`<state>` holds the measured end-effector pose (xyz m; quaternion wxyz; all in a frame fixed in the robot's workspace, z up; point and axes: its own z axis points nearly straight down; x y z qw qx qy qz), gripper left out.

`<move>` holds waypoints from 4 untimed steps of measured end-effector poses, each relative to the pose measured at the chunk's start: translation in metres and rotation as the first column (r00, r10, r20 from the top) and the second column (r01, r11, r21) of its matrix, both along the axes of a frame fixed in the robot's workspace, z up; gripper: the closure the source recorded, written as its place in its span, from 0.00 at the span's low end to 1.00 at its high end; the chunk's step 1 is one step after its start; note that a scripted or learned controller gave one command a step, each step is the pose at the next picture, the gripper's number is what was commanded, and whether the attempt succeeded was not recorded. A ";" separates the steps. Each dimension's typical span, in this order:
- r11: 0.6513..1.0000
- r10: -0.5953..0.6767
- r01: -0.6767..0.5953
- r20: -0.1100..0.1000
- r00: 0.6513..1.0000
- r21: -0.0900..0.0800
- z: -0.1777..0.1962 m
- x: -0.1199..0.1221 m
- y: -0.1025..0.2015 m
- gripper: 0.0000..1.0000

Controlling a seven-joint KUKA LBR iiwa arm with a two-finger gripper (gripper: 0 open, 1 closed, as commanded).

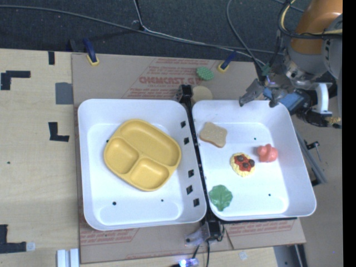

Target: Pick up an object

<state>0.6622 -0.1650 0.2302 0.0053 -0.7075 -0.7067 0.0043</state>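
My claw (pixel 259 95) hangs over the right bin's (pixel 297 149) far edge, fingers spread, nothing btwn them. Right bin: toast (pixel 213 134) near its left wall, pizza toy (pixel 243 164) mid, pink toy (pixel 267 153) beside it, green toy (pixel 220 196) at near edge. Yellow tray (pixel 142 154) in left bin (pixel 94 166).

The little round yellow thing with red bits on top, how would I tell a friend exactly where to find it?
Start at the right-hand shallow white bin of the two. Near its middle lies the small round yellow toy food with red topping. A tan bread-slice toy sits up-left of it, a pink lumpy toy to its right and a green leafy toy below; it alone is yellow with red spots.
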 end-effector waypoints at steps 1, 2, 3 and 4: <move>1.000 0.002 -0.002 0.012 1.000 -0.002 0.007 0.003 0.000 0.00; 1.000 0.002 -0.002 0.011 1.000 -0.003 -0.035 0.001 -0.002 0.00; 1.000 0.003 -0.003 0.009 1.000 -0.003 -0.092 0.002 0.009 0.00; 1.000 0.003 -0.003 0.012 1.000 -0.004 -0.145 0.001 0.009 0.00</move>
